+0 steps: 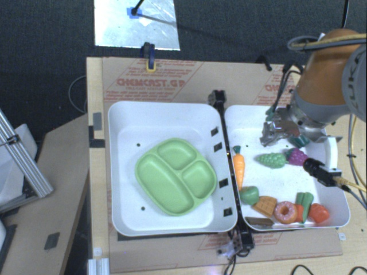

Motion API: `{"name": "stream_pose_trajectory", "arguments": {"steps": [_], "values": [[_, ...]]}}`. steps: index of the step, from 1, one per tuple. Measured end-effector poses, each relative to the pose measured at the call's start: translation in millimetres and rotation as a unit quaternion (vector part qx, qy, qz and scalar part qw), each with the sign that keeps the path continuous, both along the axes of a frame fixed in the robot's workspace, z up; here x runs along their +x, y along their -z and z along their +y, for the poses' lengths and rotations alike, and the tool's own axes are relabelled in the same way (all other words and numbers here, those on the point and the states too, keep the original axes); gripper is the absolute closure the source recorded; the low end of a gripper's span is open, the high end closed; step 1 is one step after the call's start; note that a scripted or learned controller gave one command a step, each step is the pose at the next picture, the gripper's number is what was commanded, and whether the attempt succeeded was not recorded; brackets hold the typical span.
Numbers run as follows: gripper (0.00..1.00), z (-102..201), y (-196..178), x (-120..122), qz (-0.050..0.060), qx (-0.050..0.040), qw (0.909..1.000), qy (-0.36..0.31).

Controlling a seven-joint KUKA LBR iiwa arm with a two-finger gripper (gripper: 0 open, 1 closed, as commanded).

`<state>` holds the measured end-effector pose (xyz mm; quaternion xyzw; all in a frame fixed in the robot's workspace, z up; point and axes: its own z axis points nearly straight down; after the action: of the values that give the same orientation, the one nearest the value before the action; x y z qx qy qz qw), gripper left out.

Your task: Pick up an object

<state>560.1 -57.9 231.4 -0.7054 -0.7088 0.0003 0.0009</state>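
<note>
1. The gripper (274, 132) hangs over the upper part of the right bin (252, 119), low and close to the bin floor, reaching in from the right. Nothing shows between its tips; whether it stands wide or narrow cannot be told from this slanted view.
2. The task names no particular object, so any toy in the right bin would serve. The nearest is a knobbly green vegetable (272, 160), lying just below the gripper, with a purple piece (296, 156) touching its right end.
3. An orange carrot (238, 166) lies along the bin's left wall. That spot looks awkward, since a finger would have little room between toy and wall.
4. The other toys crowd the bin's lower edge: a green lump (249, 195), a brown wedge (266, 204), a pink doughnut (285, 211), a green pod (305, 201) and a red piece (319, 213). Packed so, they would likely jostle under a grasp.
5. The left bin (132, 130) holds a green divided plate (175, 176), well apart from the gripper.
6. Judged from the pose, the pick is not yet made.
</note>
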Motion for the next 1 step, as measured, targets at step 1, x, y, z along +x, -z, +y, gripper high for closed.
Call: {"name": "stream_pose_trajectory", "arguments": {"steps": [1], "values": [[1.00, 33.6, -5.2, -41.6, 0.000, 0.0004, 1.0000, -0.002]]}}
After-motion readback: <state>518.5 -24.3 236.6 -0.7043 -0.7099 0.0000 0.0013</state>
